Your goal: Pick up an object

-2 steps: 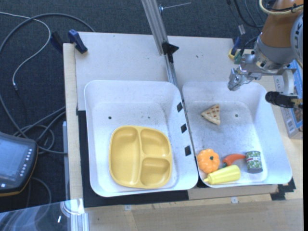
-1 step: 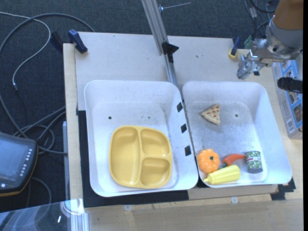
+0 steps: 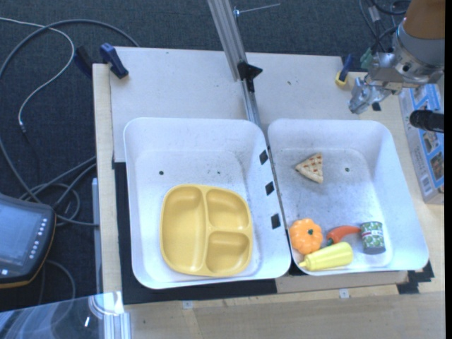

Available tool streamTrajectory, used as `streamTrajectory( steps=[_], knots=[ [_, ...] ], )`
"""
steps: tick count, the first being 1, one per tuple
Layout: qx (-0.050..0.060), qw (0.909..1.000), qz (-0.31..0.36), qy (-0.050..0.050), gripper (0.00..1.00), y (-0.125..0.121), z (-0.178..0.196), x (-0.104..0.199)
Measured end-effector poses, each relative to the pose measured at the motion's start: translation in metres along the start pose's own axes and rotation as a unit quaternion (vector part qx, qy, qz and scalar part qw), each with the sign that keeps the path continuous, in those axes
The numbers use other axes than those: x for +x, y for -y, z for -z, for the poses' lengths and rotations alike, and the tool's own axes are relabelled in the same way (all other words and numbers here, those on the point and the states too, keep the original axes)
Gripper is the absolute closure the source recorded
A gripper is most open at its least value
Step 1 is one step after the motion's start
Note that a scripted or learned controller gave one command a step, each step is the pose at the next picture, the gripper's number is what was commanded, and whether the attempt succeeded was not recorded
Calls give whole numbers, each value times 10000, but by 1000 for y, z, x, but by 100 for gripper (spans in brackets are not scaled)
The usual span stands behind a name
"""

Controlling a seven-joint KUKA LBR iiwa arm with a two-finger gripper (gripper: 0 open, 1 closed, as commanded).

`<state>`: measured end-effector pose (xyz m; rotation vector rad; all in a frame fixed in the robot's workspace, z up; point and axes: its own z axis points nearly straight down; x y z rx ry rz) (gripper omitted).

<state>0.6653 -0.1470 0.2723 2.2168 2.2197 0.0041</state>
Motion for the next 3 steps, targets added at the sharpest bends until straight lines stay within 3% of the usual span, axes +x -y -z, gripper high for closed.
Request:
streamTrajectory(
  steps=[3],
  knots=[
    [51, 10000, 21, -23, 100, 71, -25, 150]
  ],
)
